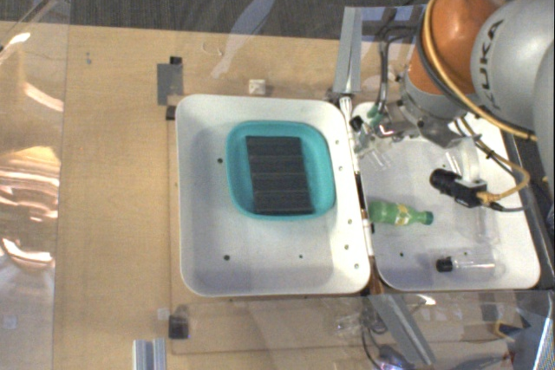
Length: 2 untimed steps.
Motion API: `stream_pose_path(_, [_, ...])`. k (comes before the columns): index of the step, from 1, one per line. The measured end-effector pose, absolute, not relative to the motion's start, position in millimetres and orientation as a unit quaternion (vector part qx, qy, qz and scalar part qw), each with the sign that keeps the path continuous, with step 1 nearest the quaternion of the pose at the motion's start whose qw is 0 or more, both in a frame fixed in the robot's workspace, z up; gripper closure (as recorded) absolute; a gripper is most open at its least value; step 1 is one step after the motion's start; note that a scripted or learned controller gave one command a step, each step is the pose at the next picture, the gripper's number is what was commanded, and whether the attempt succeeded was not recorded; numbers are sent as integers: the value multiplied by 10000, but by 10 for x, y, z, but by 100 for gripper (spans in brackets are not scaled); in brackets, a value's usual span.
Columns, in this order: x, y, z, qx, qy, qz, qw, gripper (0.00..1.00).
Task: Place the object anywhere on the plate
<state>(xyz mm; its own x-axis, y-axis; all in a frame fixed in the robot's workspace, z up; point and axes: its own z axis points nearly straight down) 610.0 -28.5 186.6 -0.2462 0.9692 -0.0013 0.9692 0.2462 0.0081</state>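
Looking down on both bins: the arm (pixel 486 39) enters from the right and its grey body and orange band cover the upper part of the right bin (pixel 512 273). The gripper (pixel 368 134) sits near that bin's upper left corner, by the divider between bins; it is small and tangled with cables, and its state cannot be made out. A green bottle (pixel 399 214) lies on its side on the right bin floor, near the left wall, below the gripper and apart from it. A teal plate (pixel 323 173) rests in the left bin (pixel 199 256), with a dark ribbed rectangular object (pixel 277 176) lying on it.
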Motion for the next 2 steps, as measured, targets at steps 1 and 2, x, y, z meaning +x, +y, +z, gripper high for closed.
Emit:
stream_pose_path(1, [5686, 371, 1853, 5820, 8132, 21, 19, 100])
stream_pose_path(2, [5688, 365, 1855, 5824, 8129, 22, 20, 0])
